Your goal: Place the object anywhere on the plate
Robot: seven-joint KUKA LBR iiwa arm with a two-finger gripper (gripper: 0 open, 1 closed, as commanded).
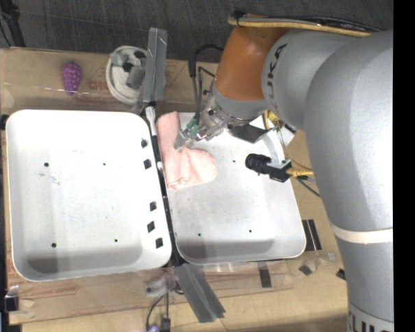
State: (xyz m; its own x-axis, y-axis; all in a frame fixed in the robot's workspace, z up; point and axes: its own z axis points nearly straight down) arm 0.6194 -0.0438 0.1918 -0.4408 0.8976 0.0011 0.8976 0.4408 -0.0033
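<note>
Pink and soft-looking, a crumpled cloth [187, 161] is lying in the right-hand shallow white bin [263, 216], pressing up against that bin's left wall and reaching toward its far left corner. One part of it is stretching as a narrow strip along the wall, and the rest is bunching into a wider fold a little further in on the bin's floor.

The grey arm with the orange band [245, 68] is reaching in over the far edge of this bin. Its gripper [189, 137] is pointing down at the far part of the cloth, with its tip sitting right on or just above the fabric. From where I am standing I cannot tell whether the gripper is open or closed, nor whether it has any hold on the cloth.

The left-hand white bin [76, 192] is sitting just beside, the two touching along their shared edge. On the brown bench [34, 64], beyond the far left corner of the left bin, a small purple grape-like bunch [71, 77] is resting. A white coiled ring [126, 71] is sitting near it, by the far edge where the two bins are meeting.
</note>
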